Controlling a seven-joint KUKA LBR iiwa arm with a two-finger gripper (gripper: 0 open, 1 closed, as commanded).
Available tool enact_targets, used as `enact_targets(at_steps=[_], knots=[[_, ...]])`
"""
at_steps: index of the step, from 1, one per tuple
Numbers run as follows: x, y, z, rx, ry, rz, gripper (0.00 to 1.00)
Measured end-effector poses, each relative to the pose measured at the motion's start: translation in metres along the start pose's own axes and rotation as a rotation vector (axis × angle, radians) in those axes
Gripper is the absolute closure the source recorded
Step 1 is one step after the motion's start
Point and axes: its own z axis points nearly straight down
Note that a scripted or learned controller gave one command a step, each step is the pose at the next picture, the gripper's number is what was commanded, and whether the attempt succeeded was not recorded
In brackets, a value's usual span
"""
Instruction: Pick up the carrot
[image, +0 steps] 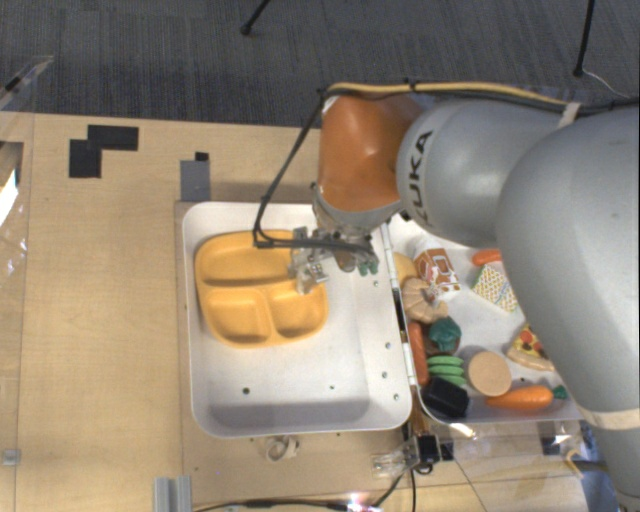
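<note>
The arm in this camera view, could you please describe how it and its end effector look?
The arm is bulky and rounded, with smooth light grey casings; one bears dark KUKA lettering. Above the wrist sits a glossy orange band. A thin black cable runs down alongside it, and a tan hose lies along its top. The end effector is a small cluster of grey metal parts with a few green bits.

Worktop (90, 330): pale wood, matt, fine grain. Left bin (300, 400): white plastic, smooth, soft sheen. Yellow tray (240, 290): plastic, smooth, semi-gloss. Arm (520, 170): grey painted shell, smooth, satin; orange band (362, 150) glossy. Tool (318, 262): bare metal parts, dull shine. Carrot (520, 398): orange, smooth, plastic look. Round disc (489, 373): tan, matt, wood-like. Floor (150, 50): dark carpet, ribbed, rough. Cable (285, 180): black, rubbery.
</note>
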Motion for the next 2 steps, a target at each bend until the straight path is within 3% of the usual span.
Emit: enact_targets(at_steps=[1, 2], knots=[[-0.005, 0.000, -0.004, 0.000, -0.021, 0.000, 0.00], [-0.011, 0.017, 0.011, 0.007, -0.023, -0.205, 0.00]])
